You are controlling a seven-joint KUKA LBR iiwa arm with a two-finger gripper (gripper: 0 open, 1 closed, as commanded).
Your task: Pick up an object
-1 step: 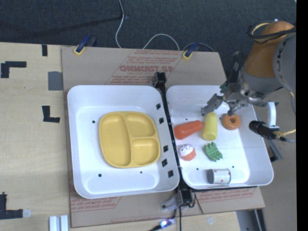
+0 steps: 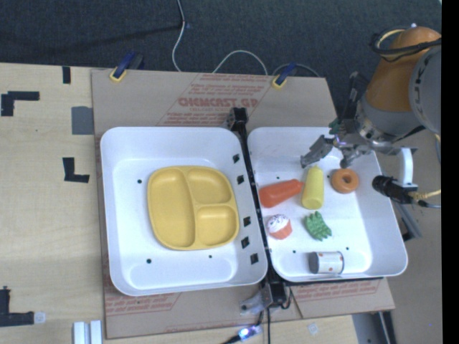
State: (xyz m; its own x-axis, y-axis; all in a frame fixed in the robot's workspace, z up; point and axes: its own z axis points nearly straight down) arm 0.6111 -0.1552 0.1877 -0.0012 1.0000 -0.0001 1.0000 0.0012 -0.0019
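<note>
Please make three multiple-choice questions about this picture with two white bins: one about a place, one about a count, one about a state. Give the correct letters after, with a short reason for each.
1. Where does the yellow divided plate lie?
A. in the left bin
B. in the right bin
C. on the cardboard outside the bins

2. How many loose objects lie in the right bin?
A. three
B. six
C. nine

3. How is the pincer placed?
A. above the left bin
B. above the right bin, its fingers spread, nothing between them
C. clamped on the plate

Answers:
1 A: the plate sits in the middle of the left bin.
2 B: orange carrot, yellow cylinder, orange ring, green toy, white and orange ball, small can.
3 B: it hangs just over the yellow cylinder's upper end, open.
</note>
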